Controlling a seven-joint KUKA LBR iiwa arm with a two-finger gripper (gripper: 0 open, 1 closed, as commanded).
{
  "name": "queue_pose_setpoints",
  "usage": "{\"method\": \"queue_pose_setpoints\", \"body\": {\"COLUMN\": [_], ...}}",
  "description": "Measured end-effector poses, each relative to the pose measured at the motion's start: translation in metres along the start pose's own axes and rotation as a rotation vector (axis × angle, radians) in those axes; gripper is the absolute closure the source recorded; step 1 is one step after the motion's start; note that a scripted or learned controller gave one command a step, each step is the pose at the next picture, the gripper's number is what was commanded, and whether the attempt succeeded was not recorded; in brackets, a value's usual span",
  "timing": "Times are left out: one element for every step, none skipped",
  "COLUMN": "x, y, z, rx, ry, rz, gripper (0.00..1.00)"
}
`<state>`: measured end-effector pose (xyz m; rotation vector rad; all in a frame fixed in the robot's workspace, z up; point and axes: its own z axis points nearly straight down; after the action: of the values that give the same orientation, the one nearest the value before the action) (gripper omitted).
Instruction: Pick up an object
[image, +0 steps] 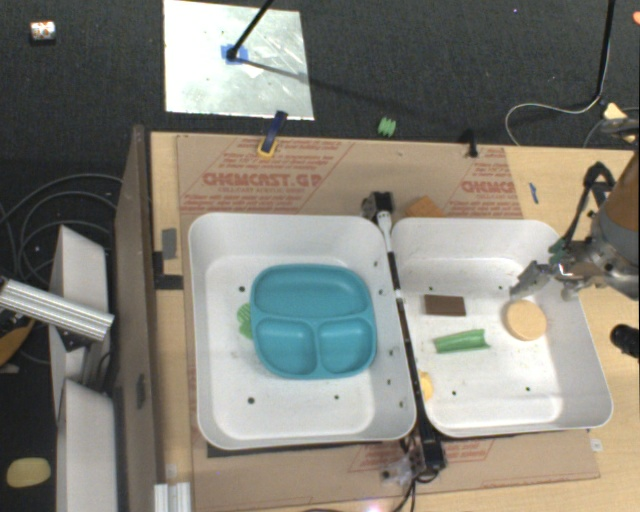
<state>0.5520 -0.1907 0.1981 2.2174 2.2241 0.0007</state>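
Fingers: the gripper (527, 282) shows one grey finger pointing toward nine o'clock over the right bin; whether the pair is spread or closed cannot be told, and nothing is seen between them.
Nearest object: a round tan disc (525, 320), perhaps a cookie-shaped toy, lies on the floor of the right bin (480, 420), just beside the fingertip at its six o'clock. The two look apart.
Other candidates: a green pod-shaped piece (460, 341) lies near the disc at its nine o'clock; a flat brown rectangle (444, 305) sits at eleven o'clock of the pod; a small yellow bit (426, 385) rests against the bin's wall at seven o'clock of the pod.
Left bin: the left bin (230, 240) carries a turquoise divided tray (312, 318) with a green piece (244, 320) peeking out at its nine o'clock edge.
Arm pose: the grey arm (615, 235) enters from three o'clock, wrist low over the right bin's three o'clock rim, tool angled inward and down.
Step in hand: judged to be the approach; no grasp is made yet.
Next move: probably a short shift toward six o'clock to centre over the disc, then a descent with the fingers astride it.
Risk: the disc looks flat and low, so the fingers may skid over its top.
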Motion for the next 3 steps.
{"method": "queue_pose_setpoints", "body": {"x": [0.053,0.098,0.075], "y": [0.034,-0.015,0.043], "z": [0.09,0.115,0.112], "rx": [0.005,0.005,-0.007], "ry": [0.004,0.003,-0.002], "rz": [-0.006,-0.003,-0.003], "gripper": [0.0,0.0,0.0]}}
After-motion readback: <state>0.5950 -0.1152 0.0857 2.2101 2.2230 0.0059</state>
